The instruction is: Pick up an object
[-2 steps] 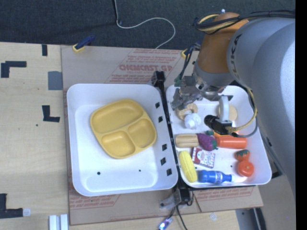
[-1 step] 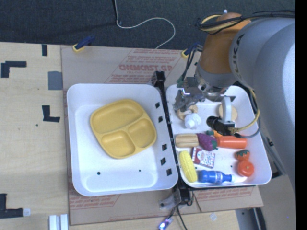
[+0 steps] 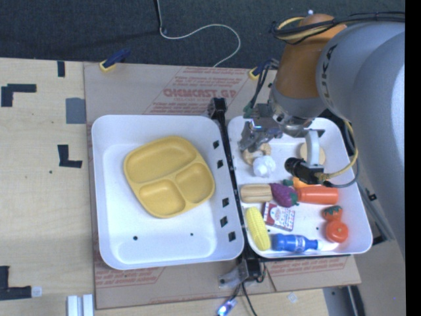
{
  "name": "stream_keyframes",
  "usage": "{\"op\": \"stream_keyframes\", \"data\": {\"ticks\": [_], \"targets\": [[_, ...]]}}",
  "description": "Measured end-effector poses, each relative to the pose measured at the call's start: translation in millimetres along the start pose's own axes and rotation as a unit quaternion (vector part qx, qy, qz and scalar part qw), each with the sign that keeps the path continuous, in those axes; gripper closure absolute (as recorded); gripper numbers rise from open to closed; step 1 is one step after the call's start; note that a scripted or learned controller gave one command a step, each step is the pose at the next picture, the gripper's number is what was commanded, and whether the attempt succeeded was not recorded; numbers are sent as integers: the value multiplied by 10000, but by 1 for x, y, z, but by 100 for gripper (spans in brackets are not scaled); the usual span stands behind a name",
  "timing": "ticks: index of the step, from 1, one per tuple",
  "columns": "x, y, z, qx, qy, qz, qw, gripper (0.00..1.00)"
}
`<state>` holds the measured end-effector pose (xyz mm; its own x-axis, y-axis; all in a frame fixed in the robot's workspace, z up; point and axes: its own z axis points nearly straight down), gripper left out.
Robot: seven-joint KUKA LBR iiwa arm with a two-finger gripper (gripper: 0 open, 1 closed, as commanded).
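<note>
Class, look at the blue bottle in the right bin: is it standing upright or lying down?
Lying down: the blue bottle rests lengthwise on the bin floor beside the corn.

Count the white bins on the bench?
2: the left bin holds a yellow tray; the right bin holds the toy food.

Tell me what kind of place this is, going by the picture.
Most likely a robotics lab test bench, not a kitchen. A grey arm reaches over two white bins: one holds a yellow divided tray, the other toy food such as a corn cob and carrot. A loose cable trails behind.
</note>
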<state>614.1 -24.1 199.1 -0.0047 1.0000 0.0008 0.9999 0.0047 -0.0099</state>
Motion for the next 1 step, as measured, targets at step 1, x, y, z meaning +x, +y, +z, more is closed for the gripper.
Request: {"op": "stream_keyframes", "data": {"ticks": [1], "targets": [[66,4,18,-24,3,-12,10000,100]]}}
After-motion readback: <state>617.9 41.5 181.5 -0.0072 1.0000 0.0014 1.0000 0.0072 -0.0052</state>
